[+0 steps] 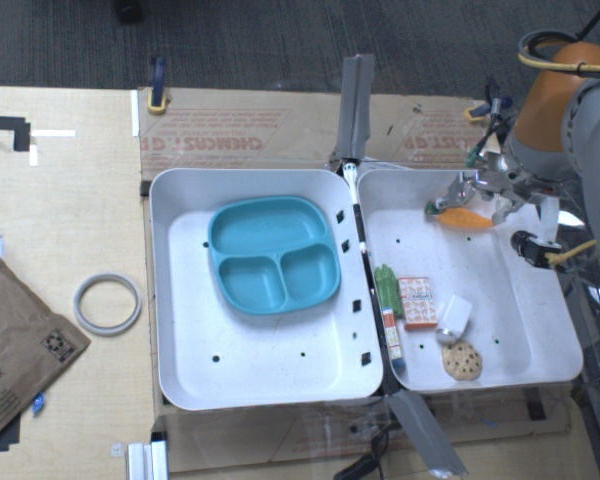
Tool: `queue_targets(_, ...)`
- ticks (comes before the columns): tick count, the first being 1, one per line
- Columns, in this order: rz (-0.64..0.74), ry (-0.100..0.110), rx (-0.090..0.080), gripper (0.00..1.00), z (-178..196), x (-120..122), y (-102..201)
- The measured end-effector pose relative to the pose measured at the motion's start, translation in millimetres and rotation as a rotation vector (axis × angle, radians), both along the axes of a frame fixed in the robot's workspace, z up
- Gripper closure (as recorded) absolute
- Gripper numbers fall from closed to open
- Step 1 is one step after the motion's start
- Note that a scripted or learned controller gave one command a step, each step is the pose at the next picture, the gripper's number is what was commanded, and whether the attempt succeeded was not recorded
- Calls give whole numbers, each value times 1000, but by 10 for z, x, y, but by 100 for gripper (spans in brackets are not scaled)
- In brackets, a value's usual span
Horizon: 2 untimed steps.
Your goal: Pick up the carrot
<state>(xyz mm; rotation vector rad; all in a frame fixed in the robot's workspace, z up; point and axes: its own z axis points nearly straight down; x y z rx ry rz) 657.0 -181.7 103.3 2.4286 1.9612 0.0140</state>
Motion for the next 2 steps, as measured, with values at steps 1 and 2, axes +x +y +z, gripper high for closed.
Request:
queue_targets(1, 27, 0, -1, 0, 0, -26, 60)
queue_targets(2, 35, -17, 2, 100, 179, 38, 111)
